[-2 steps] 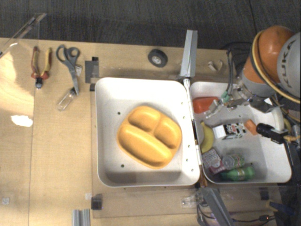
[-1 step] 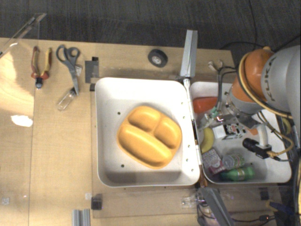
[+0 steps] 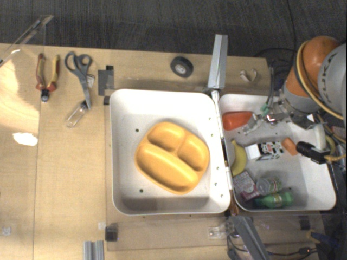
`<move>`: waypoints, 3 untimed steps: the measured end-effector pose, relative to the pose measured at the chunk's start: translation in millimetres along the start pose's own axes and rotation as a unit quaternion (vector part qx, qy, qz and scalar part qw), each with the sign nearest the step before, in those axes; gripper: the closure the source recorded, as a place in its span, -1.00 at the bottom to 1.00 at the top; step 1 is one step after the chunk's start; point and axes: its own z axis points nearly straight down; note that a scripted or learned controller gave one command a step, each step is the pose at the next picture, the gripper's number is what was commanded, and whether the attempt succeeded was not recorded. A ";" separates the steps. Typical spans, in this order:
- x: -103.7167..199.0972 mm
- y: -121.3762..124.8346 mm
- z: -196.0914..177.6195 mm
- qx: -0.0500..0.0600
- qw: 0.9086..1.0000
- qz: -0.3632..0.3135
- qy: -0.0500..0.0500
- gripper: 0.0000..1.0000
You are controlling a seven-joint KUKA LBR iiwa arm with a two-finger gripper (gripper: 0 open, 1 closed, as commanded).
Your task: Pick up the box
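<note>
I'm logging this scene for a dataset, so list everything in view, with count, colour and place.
Bins: two, white, side by side on the bench.
Bread-shaped lump: one, yellow-orange, left bin.
Box: one, white with dark print, right bin.
Banana: one, yellow, right bin.
Bottle: one, green, right bin.
Scissors: one, grey, bench.
Pliers: one, red-handled, bench.
Tape roll: one, black, bench.
Arm: one, grey and orange, over the right bin.

My bench [image 3: 65,188]: light wood. Two white bins [image 3: 162,99] sit side by side, centre to right. Far left: red-handled pliers [image 3: 46,76], grey scissors [image 3: 81,75]. Far centre: black tape roll [image 3: 181,66].
</note>
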 end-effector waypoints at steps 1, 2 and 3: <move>39.7 -20.6 37.3 -0.003 1.000 -0.014 -0.001 -1.00; -13.9 -8.7 5.4 0.000 1.000 -0.020 0.000 -1.00; 50.3 -19.6 37.0 -0.004 0.998 0.070 -0.001 -1.00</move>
